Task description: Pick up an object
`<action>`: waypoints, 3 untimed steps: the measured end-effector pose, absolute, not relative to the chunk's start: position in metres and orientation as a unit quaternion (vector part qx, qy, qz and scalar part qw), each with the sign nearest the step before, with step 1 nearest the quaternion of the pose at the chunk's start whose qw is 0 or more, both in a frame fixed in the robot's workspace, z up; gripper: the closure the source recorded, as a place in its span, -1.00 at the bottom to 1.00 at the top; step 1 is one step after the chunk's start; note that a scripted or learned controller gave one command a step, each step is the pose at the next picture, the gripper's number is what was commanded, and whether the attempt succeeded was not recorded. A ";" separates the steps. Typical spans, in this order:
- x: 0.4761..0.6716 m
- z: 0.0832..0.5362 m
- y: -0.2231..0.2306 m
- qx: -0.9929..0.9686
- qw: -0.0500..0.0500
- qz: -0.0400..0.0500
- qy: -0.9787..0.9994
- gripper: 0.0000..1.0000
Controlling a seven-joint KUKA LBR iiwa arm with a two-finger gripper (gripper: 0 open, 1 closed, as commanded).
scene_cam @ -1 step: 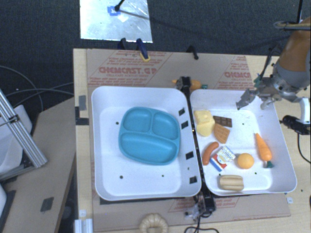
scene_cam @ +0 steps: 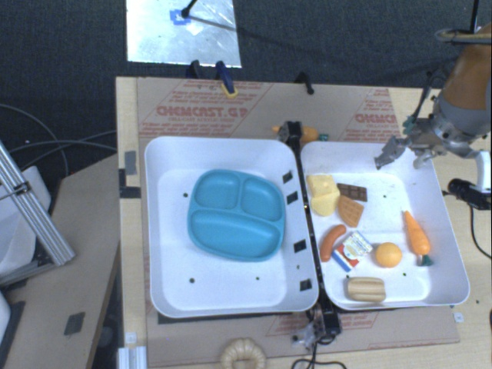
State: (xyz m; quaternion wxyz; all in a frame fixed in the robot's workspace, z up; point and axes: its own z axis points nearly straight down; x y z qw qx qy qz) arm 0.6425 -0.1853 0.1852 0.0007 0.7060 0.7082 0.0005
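White bins, two: the left bin (scene_cam: 165, 283) carries one blue divided plate (scene_cam: 235, 214). Right bin (scene_cam: 446, 279) has one bread roll (scene_cam: 365, 288), orange (scene_cam: 388, 254), carrot (scene_cam: 417, 233), sausage (scene_cam: 332, 241), packet (scene_cam: 352, 250), waffle (scene_cam: 350, 211), chocolate (scene_cam: 352, 192), cheese (scene_cam: 324, 194). Jaws (scene_cam: 406, 154) spread, holding nothing, over its far edge.

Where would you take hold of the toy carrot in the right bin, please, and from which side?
Probably across the middle of the carrot's orange body, coming straight down from above. It lies flat and alone near the right bin's right wall, with its green top toward the near edge. Turn the gripper so its fingers straddle the narrow width.
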 end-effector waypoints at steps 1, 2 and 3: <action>0.647 0.126 -0.190 0.706 -0.001 -0.001 0.708 -1.00; 0.648 0.083 -0.190 0.705 0.001 0.000 0.709 -1.00; 0.650 0.098 -0.190 0.704 0.004 0.003 0.710 1.00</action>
